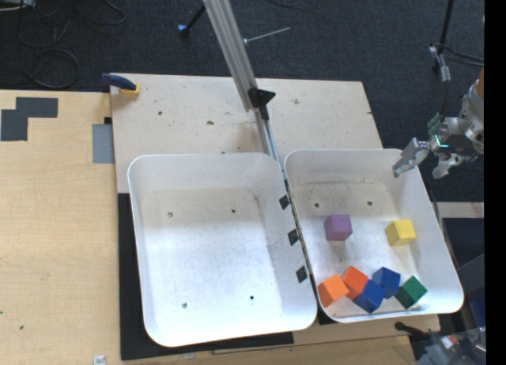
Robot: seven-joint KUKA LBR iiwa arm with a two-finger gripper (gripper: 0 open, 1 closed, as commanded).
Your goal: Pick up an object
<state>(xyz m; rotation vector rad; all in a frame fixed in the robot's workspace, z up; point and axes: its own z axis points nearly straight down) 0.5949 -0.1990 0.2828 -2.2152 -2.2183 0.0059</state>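
I see no readable writing or brand on anything here. My jaws [427, 156] hang at the far right corner of the right bin [443, 237], just over its rim, spread apart and pinching nothing, with my wrist reaching in from the right. Inside the right bin, the purple cube [338, 227] sits near the middle and the yellow cube [401, 231] lies close to the right wall. Along the near wall cluster two orange cubes [343, 284], two blue cubes [378, 287] and a green cube [411, 291]. The left bin [158, 197] lies just beside the right bin on the tabletop [182, 111].
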